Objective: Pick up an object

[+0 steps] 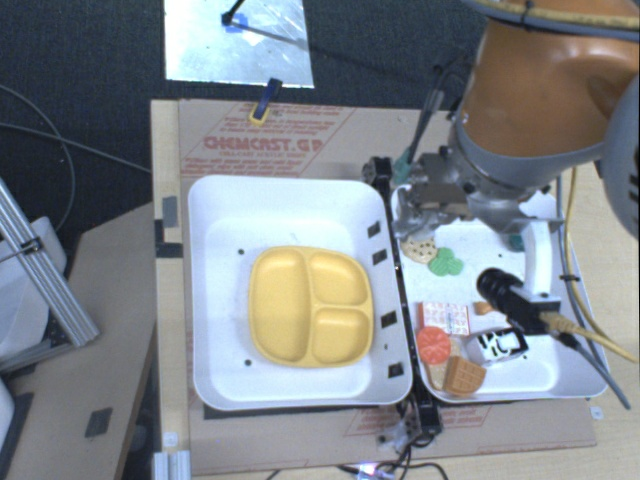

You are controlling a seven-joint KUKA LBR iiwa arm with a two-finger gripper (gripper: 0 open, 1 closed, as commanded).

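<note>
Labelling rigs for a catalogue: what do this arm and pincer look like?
The arm is bulky and rounded, glossy orange above and grey below, with a thin cable looped over the orange part. The pincer is boxy grey metal.

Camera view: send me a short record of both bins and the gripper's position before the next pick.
left bin: yellow divided plate
right bin, far end: green piece, speckled cookie
right bin, near end: red disc, waffle piece, printed card
gripper: over right bin's far left corner
held: cannot tell
</note>
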